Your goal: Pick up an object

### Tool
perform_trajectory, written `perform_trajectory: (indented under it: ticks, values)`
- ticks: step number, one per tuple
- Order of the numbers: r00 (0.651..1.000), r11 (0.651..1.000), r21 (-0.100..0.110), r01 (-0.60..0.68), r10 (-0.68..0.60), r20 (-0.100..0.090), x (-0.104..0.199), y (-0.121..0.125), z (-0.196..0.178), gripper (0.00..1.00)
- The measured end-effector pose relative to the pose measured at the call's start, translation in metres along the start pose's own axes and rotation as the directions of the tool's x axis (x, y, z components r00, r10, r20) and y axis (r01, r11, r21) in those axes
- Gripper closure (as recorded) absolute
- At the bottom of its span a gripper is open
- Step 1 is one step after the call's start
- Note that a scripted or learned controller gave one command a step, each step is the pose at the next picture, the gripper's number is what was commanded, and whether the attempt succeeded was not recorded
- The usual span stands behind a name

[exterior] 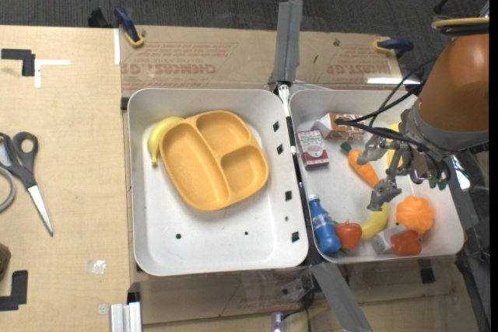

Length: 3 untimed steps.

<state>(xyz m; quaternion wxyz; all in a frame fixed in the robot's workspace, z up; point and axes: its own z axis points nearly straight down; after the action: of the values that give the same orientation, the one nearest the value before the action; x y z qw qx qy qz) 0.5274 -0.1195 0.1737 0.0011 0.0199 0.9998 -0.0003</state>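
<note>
My gripper (387,181) hangs low over the right bin (342,190), below the orange band of the arm. It sits just right of an orange carrot (362,167) and above a small yellow banana (376,223). An orange fruit (415,214) lies to its right, with a red piece (405,242) beneath that. Nothing visibly sits in the gripper. Further left in the same bin are a red and white box (312,148), a blue bottle (321,225), a red pepper (349,235) and a brown packet (342,123).
The left bin (156,237) holds a yellow divided plate (214,159) with a banana (159,138) at its left edge. Scissors (27,175) lie on the wooden bench at far left. Cables trail from the arm across the right bin's back.
</note>
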Motion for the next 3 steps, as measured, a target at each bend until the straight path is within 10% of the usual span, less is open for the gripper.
perform_trajectory:
  ticks: [1, 2, 3]
  values:
    - [0.994, 0.994, 0.000, -0.109, 0.109, 0.001, -0.039, -0.009, 0.081, 0.00]
    - [0.939, 0.939, 0.001, -0.343, 0.343, -0.002, -0.093, 0.000, 0.081, 0.00]
    - [0.967, 0.967, 0.000, -0.255, 0.255, 0.001, -0.054, -0.011, 0.081, 0.00]
